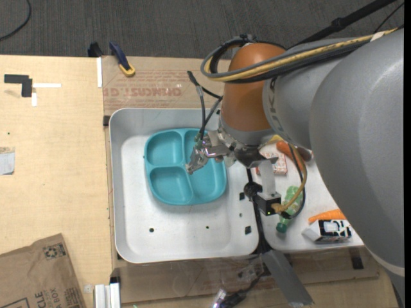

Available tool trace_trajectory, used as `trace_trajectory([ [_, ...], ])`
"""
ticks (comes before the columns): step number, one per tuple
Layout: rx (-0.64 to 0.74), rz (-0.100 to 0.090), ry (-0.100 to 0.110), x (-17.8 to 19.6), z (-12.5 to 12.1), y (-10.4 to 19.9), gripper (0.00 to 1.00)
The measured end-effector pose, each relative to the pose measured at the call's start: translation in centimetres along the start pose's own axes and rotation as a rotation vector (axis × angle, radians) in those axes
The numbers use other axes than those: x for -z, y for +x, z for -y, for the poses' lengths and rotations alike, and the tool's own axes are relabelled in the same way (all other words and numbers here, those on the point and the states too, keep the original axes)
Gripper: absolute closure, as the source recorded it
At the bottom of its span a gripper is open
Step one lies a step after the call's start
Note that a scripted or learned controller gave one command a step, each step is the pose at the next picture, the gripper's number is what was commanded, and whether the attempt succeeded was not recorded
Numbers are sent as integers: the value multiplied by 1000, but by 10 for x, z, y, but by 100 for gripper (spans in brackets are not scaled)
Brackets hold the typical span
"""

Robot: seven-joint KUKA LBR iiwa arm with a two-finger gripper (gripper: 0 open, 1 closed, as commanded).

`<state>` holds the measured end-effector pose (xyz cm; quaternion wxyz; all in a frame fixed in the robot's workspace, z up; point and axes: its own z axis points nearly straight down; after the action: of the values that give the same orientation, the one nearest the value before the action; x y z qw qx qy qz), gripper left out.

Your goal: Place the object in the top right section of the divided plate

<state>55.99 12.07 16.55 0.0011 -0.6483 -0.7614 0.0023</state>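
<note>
A teal divided plate (168,183) lies in the upper middle of the left white bin (128,230). My gripper (200,157) hangs over the plate's right side, near the divider between its upper sections, below the orange wrist band (247,101). The metal tip hides part of the plate under it. I cannot make out any object between the jaws. The big grey arm covers most of the right bin (292,239).
In the right bin lie an orange item (286,150), a green bottle-like thing (293,199) and a white and orange box (331,230). Cables loop around the wrist. Cardboard (154,85) lies behind the bins, and a wooden bench top (51,172) spreads to the left.
</note>
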Motion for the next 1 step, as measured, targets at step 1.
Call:
trace_trajectory([
  [1,60,1,-3,51,-2,-39,0],
])
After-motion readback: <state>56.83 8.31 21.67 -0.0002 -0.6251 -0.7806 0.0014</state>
